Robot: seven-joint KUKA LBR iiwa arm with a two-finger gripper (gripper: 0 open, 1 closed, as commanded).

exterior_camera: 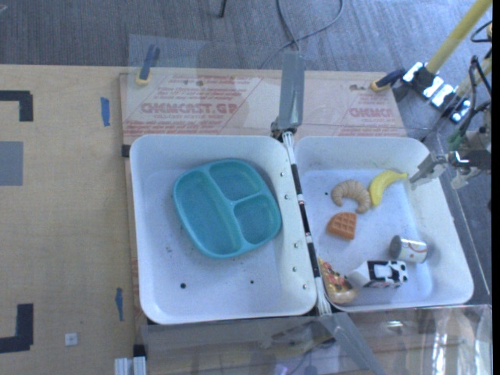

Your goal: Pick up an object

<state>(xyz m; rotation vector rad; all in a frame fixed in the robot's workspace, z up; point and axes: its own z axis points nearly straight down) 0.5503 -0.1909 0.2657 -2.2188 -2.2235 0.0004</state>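
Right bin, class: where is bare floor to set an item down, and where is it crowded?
Bare: the right bin's upper left corner above the croissant, and the floor right of the waffle. Crowded: the lower edge, where the pizza slice, cow-patterned carton and grey cup cluster.

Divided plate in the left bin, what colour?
Teal blue all over; the divided plate in the left bin shows best in the camera view.

One fixed camera looks down aslant on both white bins (148, 162).
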